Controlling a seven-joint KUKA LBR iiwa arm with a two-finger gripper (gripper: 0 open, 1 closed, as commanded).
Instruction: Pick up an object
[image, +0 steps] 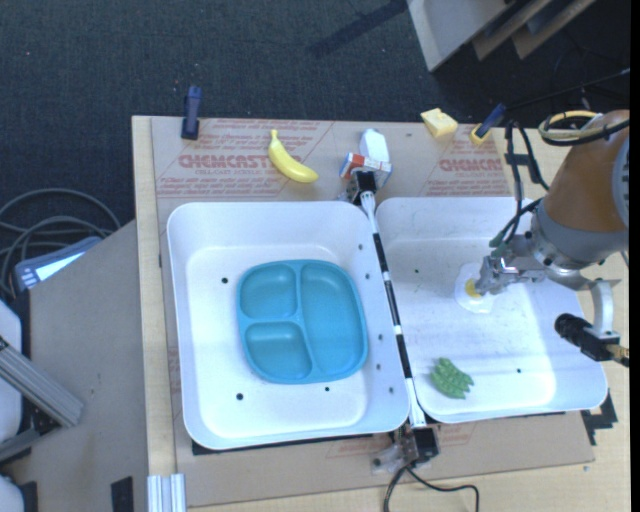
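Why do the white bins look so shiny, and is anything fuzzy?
In the camera view, bright overhead light washes out the right bin floor, so the small pale object under the gripper nearly vanishes; the blue plate and green toy look sharp.

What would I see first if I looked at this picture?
First, the big bright blue plastic plate with three compartments, lying in the middle of the left white bin. Next, the grey robot arm with an orange band reaching in from the right, its gripper down over a small pale yellowish object in the right white bin. A yellow toy banana lies on the bench behind the bins.
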